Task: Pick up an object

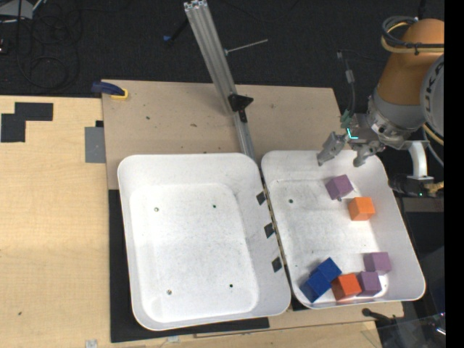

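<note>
Six blocks sit in the right bin; nearest the gripper is a purple block, just below it, apart. Fingers spread, pinching nothing. Risk: descending off-centre, a fingertip nudges it toward the orange block beside it, or closes on air.

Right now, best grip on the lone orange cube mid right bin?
Probably straight down on the orange cube, pinching two opposite flat sides. It sits apart from the purple cube, with bare bin floor around it. The gripper hovers over the bin's far edge.
</note>
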